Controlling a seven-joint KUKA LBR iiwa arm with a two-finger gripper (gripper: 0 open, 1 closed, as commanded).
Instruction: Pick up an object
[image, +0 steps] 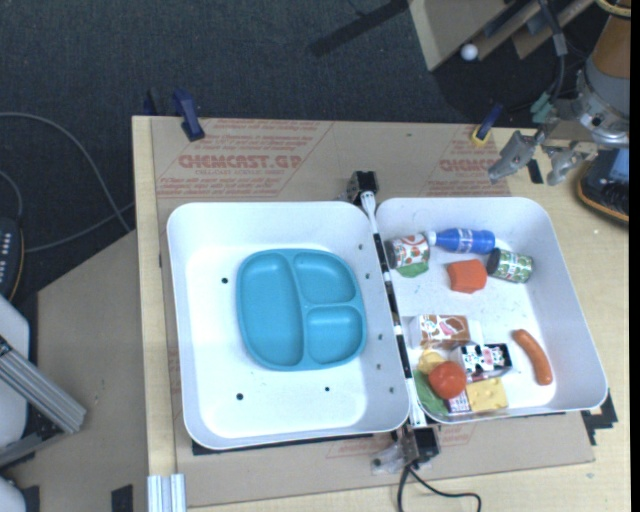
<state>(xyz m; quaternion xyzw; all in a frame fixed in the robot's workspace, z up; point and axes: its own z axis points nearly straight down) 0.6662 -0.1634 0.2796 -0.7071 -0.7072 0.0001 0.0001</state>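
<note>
The right bin (560, 250) holds several toy foods: a blue bottle (465, 240), a red and green can (410, 253), an orange-red block (467, 276), a dark green can (510, 266), a sausage (532, 357), a brown packet (445, 328), a black and white carton (485, 358), a red tomato (447, 380) and a yellow cheese wedge (487, 397). My gripper (535, 158) hangs beyond the far right corner of that bin, above the bench. It stands open, with nothing between its fingers (509, 157).
In the left bin (200, 330) lies a blue divided plate (300, 307). A black clamp (364, 186) sits where the two bins meet at the far side. Blue clips (186, 112) mark the bench's back edge. Dark floor surrounds the bench.
</note>
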